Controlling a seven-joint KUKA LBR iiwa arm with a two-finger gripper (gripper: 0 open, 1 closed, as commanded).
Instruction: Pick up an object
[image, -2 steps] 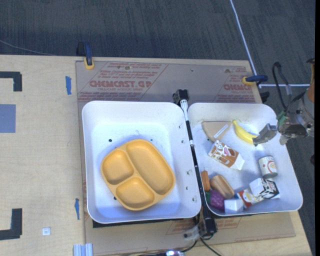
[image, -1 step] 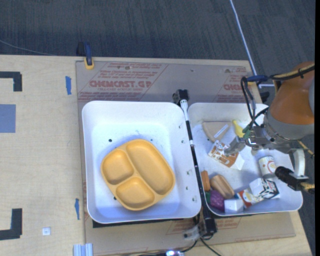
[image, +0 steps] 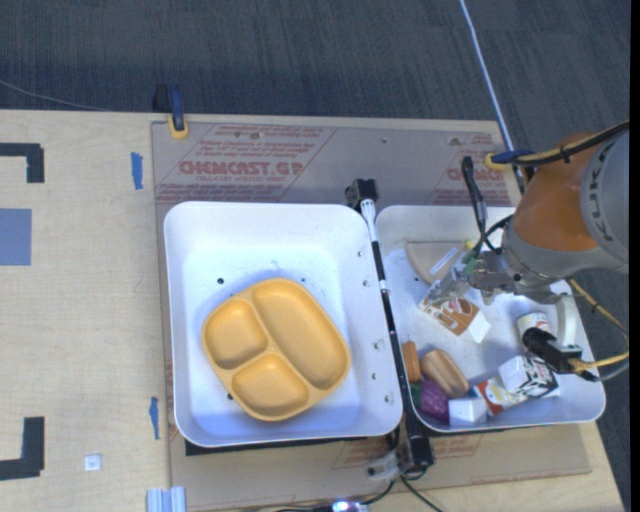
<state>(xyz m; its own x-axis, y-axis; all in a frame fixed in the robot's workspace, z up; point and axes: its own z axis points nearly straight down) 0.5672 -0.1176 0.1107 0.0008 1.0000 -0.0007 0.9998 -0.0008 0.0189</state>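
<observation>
Over the right bin (image: 585, 405), the gripper (image: 468, 272) hovers near its centre; whether it is clenched, I cannot tell. Toy food (image: 440, 372) clusters toward six o'clock. A yellow divided plate (image: 275, 348) occupies the left bin (image: 190, 300).

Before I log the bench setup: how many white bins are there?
2. The left bin holds a yellow divided plate; the right bin holds mixed small items, some possibly hidden under the arm.

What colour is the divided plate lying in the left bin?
Yellow-orange, plain and unpatterned: the divided plate shows clearly in the camera view.
</observation>
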